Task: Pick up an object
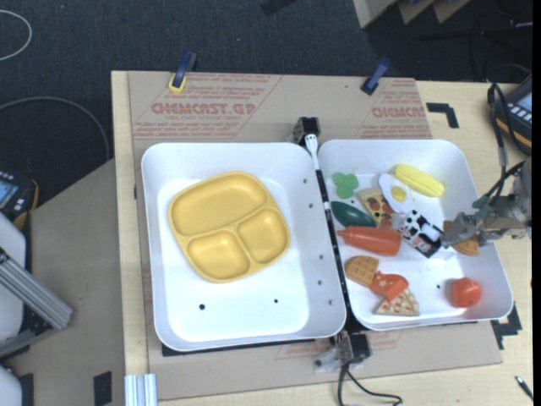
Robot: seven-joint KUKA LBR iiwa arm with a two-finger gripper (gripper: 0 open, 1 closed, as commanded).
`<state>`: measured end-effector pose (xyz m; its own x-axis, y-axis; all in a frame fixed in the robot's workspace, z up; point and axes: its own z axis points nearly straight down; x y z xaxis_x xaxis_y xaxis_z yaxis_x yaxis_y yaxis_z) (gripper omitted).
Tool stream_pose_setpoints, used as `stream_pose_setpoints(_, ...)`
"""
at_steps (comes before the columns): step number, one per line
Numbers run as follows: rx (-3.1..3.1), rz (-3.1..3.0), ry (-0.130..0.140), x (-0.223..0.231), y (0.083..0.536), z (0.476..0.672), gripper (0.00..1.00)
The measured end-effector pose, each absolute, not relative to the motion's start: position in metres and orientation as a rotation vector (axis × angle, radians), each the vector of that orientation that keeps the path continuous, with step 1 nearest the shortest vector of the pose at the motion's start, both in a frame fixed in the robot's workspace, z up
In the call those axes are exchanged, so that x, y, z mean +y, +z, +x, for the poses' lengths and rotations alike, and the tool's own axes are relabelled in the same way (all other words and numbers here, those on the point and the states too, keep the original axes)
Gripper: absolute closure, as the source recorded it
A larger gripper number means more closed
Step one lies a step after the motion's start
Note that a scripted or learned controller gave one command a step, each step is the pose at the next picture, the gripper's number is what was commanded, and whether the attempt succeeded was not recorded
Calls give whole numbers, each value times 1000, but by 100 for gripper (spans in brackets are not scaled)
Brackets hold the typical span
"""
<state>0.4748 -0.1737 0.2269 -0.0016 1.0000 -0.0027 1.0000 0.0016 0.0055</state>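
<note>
1 fixed camera above bench (254, 100), slanted down over 2 bins (169, 176).

gripper (463, 227) low at right, arm reaching in frm right

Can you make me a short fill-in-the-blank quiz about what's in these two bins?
1. The yellow divided plate lies in the ____ bin.
2. The plate has ____ compartments.
3. The toy food, such as the carrot and tomato, lies in the ____ bin.
4. The gripper sits over the right bin's ____ side.

Missing words: left; three; right; right
</note>
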Motion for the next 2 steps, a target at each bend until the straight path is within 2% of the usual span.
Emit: stream_pose_setpoints(2, 2228, 2213, 4, -79, 212, 529, 100)
